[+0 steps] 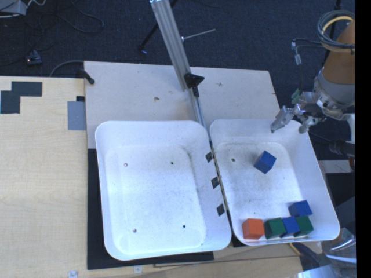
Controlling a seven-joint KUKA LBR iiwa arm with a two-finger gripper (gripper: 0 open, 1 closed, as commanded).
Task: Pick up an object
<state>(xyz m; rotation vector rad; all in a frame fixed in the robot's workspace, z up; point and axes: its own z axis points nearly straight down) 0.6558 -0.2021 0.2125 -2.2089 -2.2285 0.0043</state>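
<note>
Your hand (291, 120) hangs over the far right rim of the right bin (324, 201), fingers spread apart with nothing between them. A blue cube (265, 161) lies alone in that bin's middle, well apart from the hand. An orange block (253, 229), green ones and blue ones crowd the near edge.

A dark blue-black carpeted floor (249, 28) fills the top of the frame, with loose cables (35, 4) trailing across its upper left. A pale wooden bench top (40, 184) occupies the left side, and a lighter board (139, 91) lies at center. 1 slanted aluminium rail (174, 45) crosses the upper middle.
</note>
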